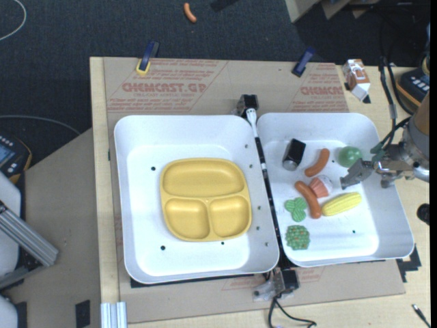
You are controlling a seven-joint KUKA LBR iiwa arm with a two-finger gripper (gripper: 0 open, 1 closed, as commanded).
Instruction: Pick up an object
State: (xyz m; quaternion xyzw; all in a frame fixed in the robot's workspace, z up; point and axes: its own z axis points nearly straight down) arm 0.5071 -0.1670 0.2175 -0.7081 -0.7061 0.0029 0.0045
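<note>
Claw (360, 173) low over right bin (362, 241), just beside corn (341, 203).

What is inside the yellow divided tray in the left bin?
The yellow tray sits in the left bin with nothing visible in its three compartments. The bin floor beneath the tray is covered, so anything under it cannot be seen.

Bench (205, 80) with 2 white bins (136, 183)

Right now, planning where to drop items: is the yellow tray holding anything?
Empty. The tray lies flat in the left bin, all three compartments bare.
</note>
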